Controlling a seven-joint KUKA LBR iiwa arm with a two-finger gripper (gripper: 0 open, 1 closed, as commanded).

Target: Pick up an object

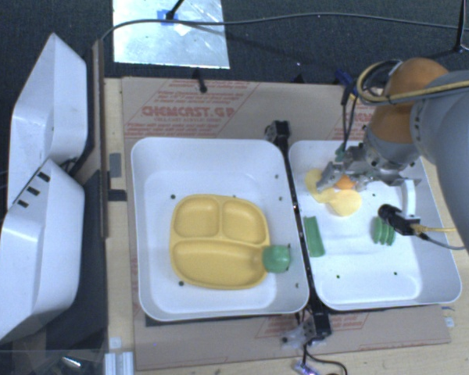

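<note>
red "chemcast" print on brown sheet (pixel 189 109) behind bins.

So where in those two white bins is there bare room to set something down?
Left bin: bare floor above the yellow tray and along its left side. Right bin: bare floor at the bottom, below the green stick. Its top is crowded: gripper, yellow pieces.

Left bin (pixel 152 209): white
Right bin (pixel 375 283): white
Divided tray (pixel 217 241): pale yellow
Round piece (pixel 277 258) at the tray's corner: green
Flat bar (pixel 313 235): green
Ridged piece (pixel 384 230): darker green
Lumps (pixel 344 203) under the gripper: pale yellow, one small part orange
Arm (pixel 445 123): grey, orange band
Board (pixel 187 109) beneath the bins: tan, red lettering
</note>
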